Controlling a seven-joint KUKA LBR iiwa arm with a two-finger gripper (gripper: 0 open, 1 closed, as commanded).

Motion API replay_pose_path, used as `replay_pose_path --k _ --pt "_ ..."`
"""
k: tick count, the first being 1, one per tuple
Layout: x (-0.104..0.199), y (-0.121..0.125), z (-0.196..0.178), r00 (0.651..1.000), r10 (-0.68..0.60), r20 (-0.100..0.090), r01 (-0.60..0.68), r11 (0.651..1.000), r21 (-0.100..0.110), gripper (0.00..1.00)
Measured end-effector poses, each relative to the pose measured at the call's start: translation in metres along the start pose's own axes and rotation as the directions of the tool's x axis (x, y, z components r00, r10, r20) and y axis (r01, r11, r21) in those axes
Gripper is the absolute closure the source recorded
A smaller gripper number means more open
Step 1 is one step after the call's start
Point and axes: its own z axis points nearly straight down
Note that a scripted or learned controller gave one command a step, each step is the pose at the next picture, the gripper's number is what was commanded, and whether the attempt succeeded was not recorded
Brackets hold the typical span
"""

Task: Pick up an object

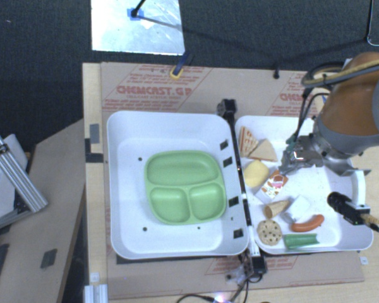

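Two white bins are seen side by side on the bench (145,84). The left bin (123,169) holds a green divided plate (184,187); the right bin (347,235) holds a scatter of toy food, and every place below is given relative to this right bin.

The gripper (292,158) is seen over the upper middle of the right bin, at the end of the grey and orange arm (357,109) that reaches in from the bin's right side. Whether anything is gripped, or how the gripper stands, cannot be told from this view, since the tip is small and blurred against the white floor.

Nothing is seen lifted. Just below and left of the gripper, near the bin's centre, a small white and red packet (275,185) is laid, tilted, its long axis running from lower left to upper right. A pale yellow wedge (255,173) is placed beside it towards the bin's left wall. In the bin's upper left corner two triangular pieces (256,145) are set together, their points turned roughly towards each other.

In the lower half of the bin, well apart from the gripper, a brown cone-like piece (277,208) is laid with its narrow end towards the left wall, and a white block (300,205) is found just beside it. A red sausage (307,222) is laid nearly level, its long axis running left to right with a slight rise to the right. A round cookie (269,232) and a green bean-shaped piece (300,240), also lying left to right, are kept along the bin's lower wall.
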Motion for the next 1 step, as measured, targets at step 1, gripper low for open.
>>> replay_pose_path --k 1 --pt "-0.0074 0.0034 -0.0159 1.000 0.003 0.001 -0.003 1.000 -0.001 1.00"
